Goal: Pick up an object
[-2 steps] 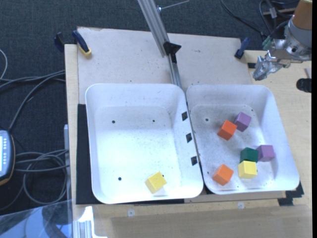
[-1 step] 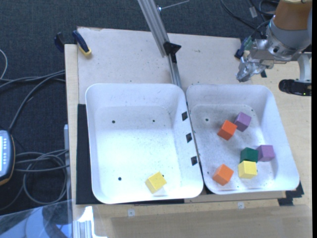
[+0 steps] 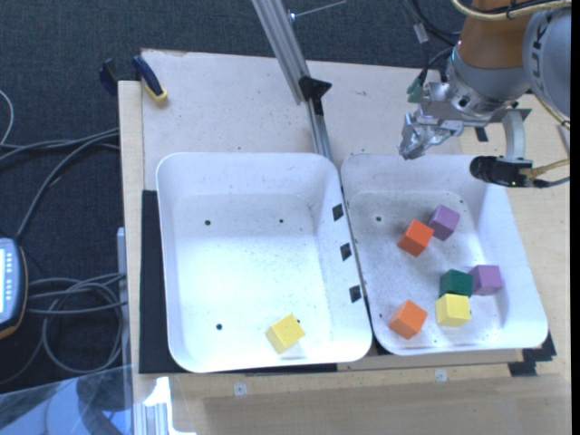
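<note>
Nearest the bottom edge of the frame, low in the right bin (image 3: 521, 279), sit an orange cube (image 3: 409, 318) and a yellow cube (image 3: 453, 309), with a green cube (image 3: 455, 283) touching the yellow one from above and a purple cube (image 3: 488, 278) just beside the green. Further up, mid-bin, a second orange cube (image 3: 417, 237) lies just beside a second purple cube (image 3: 444, 219). A lone yellow block (image 3: 285, 332) rests low in the left bin (image 3: 181, 243), well apart from me

My gripper (image 3: 415, 145) hangs in the upper right of the frame, over the far rim of the right bin, nothing between its fingers; whether they are spread or pressed together I cannot tell from this angle

What matters, as I judge it: the closest candidates, the mid-bin orange and purple pair, lie straight down the frame from my gripper. The orange one sits almost directly below it, so it looks the more direct reach; the purple neighbour crowds its upper right side
</note>
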